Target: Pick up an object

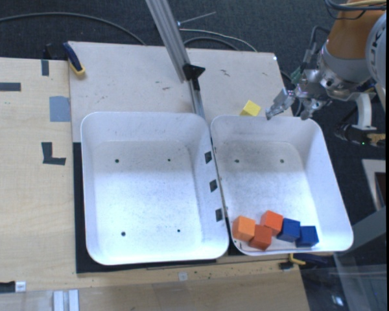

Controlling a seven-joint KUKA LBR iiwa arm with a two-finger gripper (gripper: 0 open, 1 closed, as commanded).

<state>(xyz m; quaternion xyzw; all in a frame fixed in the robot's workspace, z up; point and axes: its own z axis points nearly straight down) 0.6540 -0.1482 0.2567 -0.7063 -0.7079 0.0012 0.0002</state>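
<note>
In the right bin (pixel 324 173), several small cubes are bunched against the near rim. Three are orange (pixel 245 227) (pixel 271 220) (pixel 262 238) and two are blue (pixel 290 229) (pixel 306 236). A yellow block (pixel 250 108) lies on the bench just behind that bin's far rim. My gripper (pixel 287 113) hangs over the far right corner of the right bin, to the right of the yellow block and far from the cubes. It is open, with nothing between its fingers.
The left bin (pixel 91 193) stands beside the right one. A slanted metal rail (pixel 172 37) runs from the top down to the gap between the bins. A yellow-handled tool (pixel 74 60) lies at the bench's back left. Cables cross the dark floor behind.
</note>
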